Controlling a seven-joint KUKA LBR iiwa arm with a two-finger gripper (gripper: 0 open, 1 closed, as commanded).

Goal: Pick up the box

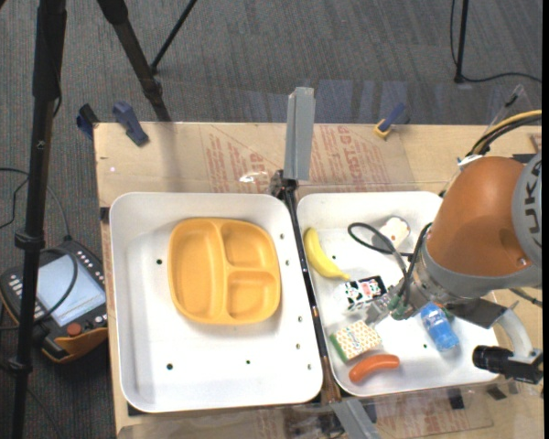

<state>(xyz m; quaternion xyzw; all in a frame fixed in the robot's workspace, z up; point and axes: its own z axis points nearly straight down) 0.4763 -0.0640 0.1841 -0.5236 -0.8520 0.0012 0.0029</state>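
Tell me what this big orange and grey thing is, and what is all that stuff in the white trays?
That is a robot arm, and a computer program moves it. The picture is taken from a camera up above the bench, looking down at a slant, and the arm reaches in from the right side. Two shallow white trays sit side by side. The left tray has a yellow plate with three sections. The right tray has a banana, a small box with black and white cow spots, a patterned packet, an orange sausage, a blue bottle and a black loop of cord. The arm's tip hangs right beside the spotted box. I cannot see it holding anything.
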